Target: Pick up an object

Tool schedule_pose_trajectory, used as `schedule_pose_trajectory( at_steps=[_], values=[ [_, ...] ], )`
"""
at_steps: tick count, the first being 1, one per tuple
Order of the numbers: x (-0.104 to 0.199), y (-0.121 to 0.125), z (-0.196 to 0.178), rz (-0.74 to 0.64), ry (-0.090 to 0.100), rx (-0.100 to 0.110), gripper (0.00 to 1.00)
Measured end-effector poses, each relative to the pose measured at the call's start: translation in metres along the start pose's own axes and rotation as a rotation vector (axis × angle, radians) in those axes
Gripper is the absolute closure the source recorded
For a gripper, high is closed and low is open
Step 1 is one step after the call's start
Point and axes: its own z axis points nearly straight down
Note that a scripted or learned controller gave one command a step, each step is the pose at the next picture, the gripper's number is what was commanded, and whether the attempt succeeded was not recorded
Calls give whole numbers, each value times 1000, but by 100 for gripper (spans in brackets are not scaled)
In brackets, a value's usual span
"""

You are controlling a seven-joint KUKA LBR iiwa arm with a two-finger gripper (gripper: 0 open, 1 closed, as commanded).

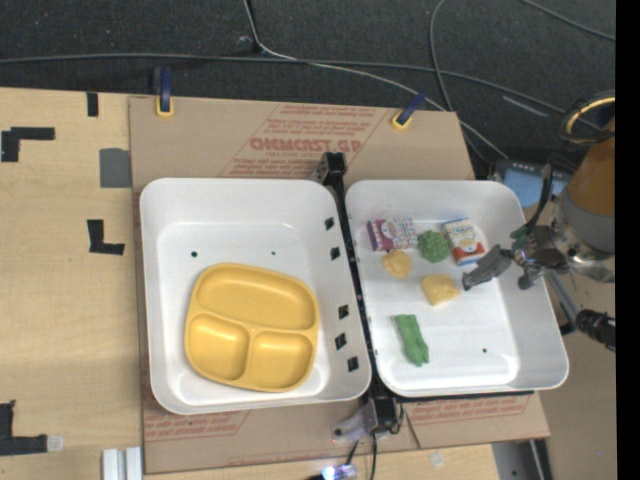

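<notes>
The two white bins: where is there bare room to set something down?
Left bin: a bare strip behind the yellow tray. Right bin: bare front floor beside the green piece. Crowded at the back, around the packets and gripper.

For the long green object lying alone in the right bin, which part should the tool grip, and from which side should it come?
Grip the long green object across its narrow middle, coming straight down from above. It lies flat on the right bin floor, with bare floor on both long sides, so the fingers would likely fit there. The yellow chunk sits apart, above it in the view, and should not interfere.
</notes>
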Motion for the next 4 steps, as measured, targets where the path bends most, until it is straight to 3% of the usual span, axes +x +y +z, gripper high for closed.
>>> schedule_pose_trajectory(
  at_steps=[1,4],
  values=[
    [0,3,-6,-4,-3,-11,0],
    [10,7,127,-4,-5,-13,0]
  ],
)
